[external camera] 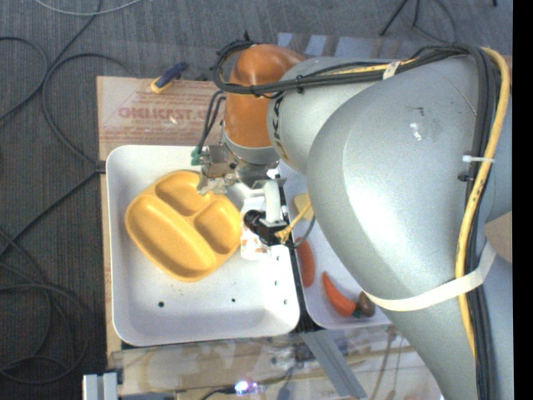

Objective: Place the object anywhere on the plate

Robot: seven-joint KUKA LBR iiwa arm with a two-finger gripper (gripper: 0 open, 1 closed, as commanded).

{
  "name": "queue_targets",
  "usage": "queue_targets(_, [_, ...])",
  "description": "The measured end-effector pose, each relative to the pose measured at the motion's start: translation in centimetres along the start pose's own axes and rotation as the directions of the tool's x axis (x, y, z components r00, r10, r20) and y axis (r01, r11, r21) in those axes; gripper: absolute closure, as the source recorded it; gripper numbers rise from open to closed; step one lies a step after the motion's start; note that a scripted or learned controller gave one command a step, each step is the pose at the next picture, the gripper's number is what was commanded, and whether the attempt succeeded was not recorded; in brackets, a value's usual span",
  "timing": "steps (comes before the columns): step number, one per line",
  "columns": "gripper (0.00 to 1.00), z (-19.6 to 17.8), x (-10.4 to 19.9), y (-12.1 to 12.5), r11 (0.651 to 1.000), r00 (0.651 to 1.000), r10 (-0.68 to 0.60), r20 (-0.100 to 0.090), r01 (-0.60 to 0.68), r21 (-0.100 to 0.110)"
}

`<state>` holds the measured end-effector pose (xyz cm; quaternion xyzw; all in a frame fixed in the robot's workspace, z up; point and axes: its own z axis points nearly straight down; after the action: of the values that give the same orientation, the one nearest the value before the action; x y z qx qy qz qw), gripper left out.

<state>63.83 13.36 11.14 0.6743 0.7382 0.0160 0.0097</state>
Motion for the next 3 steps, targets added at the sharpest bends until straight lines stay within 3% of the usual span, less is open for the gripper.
queue_targets(1, [1.0, -7.2, -3.9, -0.5, 0.935, 0.935, 0.353, 0.026, -0.354, 0.033])
queue_targets(2, [1.0, 0.9, -2.1, 2.1, 0.514, 0.514, 0.857, 0.043, -0.857, 0.011])
queue_targets(3, [1.0, -0.5, -1.2, -5.0, 0.116, 0.116, 0.992, 0.045, -0.993, -0.009])
